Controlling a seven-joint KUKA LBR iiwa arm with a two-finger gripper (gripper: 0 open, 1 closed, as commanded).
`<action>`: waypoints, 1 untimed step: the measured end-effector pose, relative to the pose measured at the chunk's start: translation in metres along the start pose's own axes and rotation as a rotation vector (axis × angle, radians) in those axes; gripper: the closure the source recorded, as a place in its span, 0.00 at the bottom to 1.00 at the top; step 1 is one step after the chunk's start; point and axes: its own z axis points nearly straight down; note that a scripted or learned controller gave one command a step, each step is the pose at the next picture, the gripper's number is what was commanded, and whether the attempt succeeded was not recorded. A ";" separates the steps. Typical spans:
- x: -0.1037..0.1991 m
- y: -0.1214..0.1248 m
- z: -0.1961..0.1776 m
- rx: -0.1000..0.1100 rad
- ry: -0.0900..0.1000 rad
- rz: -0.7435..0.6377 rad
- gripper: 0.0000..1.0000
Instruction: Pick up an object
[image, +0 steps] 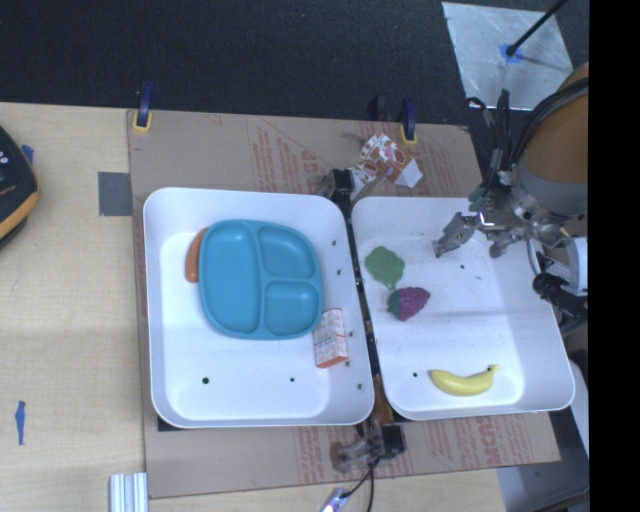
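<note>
At the far left edge we see a dark device with an orange rim (14, 195), cut off by the frame. In the left bin (170, 330) an orange sausage-shaped thing (192, 256) lies mostly hidden under the blue three-compartment plate (260, 279); just beside the plate's lower right corner lies a small snack packet (331, 337), its red print too small for us to read. Red lettering on the cardboard sheet (250, 160) under the bins is likewise illegible. In the right bin (530, 340) we find a green leafy toy (384, 265), a purple grape bunch (409, 301) just beside it, and a yellow banana (463, 380) near the front wall, well apart from both. The gripper (472, 239) hangs over the bin's back right part with fingers spread, pinching nothing; the arm (555, 150) is cut off at the right
</note>
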 end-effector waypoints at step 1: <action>0.035 -0.015 0.070 0.001 -0.001 -0.001 0.00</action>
